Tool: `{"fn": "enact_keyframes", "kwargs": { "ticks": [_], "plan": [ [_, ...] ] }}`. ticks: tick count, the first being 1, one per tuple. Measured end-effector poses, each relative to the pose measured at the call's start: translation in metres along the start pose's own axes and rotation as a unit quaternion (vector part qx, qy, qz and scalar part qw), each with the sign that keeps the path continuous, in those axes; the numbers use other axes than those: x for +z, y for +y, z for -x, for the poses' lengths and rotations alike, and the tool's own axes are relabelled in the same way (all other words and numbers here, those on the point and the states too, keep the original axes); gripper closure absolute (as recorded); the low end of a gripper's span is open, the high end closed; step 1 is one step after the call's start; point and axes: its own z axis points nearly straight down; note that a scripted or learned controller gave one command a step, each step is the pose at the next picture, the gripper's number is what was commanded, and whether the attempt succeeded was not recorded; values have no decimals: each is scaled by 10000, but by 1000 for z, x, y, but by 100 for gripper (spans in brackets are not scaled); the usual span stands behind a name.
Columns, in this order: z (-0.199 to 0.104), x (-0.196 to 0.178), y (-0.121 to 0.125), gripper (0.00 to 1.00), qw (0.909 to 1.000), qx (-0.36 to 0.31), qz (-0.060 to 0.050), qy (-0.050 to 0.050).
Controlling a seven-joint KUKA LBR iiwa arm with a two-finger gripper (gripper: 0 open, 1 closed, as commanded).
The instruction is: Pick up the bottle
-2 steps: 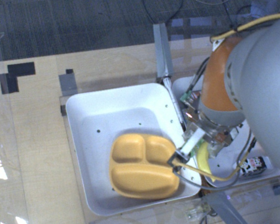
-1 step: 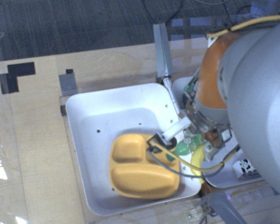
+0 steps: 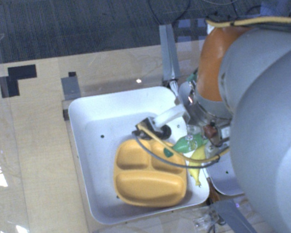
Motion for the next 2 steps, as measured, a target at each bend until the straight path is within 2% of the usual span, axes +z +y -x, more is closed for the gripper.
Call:
{"fn": "enact_keyframes", "kwargs": {
  "ticks": [1, 2],
  "plan": [
    [0, 0, 0, 0, 10000, -1, 0, -3],
    [-19, 140, -47, 0, 9994, -340, -12, -36]
  ]
}}
